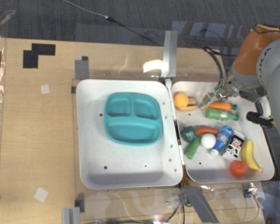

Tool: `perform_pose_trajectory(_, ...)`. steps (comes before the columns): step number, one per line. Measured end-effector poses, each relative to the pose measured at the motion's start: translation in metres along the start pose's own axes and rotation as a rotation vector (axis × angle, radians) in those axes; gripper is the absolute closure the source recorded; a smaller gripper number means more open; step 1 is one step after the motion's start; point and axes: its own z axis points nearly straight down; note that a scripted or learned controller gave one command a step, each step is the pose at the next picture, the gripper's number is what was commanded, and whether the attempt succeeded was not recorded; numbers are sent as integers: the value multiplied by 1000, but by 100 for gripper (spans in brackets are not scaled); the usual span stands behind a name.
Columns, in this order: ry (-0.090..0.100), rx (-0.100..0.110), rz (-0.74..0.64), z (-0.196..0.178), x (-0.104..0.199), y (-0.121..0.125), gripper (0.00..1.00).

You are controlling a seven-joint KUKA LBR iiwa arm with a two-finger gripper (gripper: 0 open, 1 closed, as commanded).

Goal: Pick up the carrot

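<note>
The fingers [209,98] are metal and slim, and they point left and a little toward the near side over the far part of the right bin [269,171]. Whether they are open or closed I cannot tell; nothing can be seen between them. Their tips hang just to the far left of the carrot [219,106], which lies on the bin floor with its length running left to right and its green end toward the right. Touching the carrot on its near side is a green bottle [222,115] lying flat. To the left of the fingers sits an orange ball [180,100], close to the divider between the bins.

Behind the fingers the arm [266,59] rises to the right, grey with an orange band, and dark cables loop across its far side.

Nearer in the same bin lie a red sausage-like piece [206,130], a dark green cup-shaped thing [187,134], a green pepper-like piece [192,148], a white ball [208,141], a blue bottle [222,140] and a small black-and-white carton [234,145], all crowded together. A banana [250,156] lies by the right wall, and a red tomato [238,169] sits near the front right corner.

The left bin [91,171] holds a teal divided plate [132,118]. Both bins stand on a light wooden surface [32,139], which bears black marks [37,54] at its far left.
</note>
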Motion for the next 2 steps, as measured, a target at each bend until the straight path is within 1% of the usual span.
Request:
perform_pose_trajectory(1, -8, -6, 279, 0, -10, -15, 0)
perform_pose_trajectory(2, -13, -12, 270, -14, -9, -12, 100)
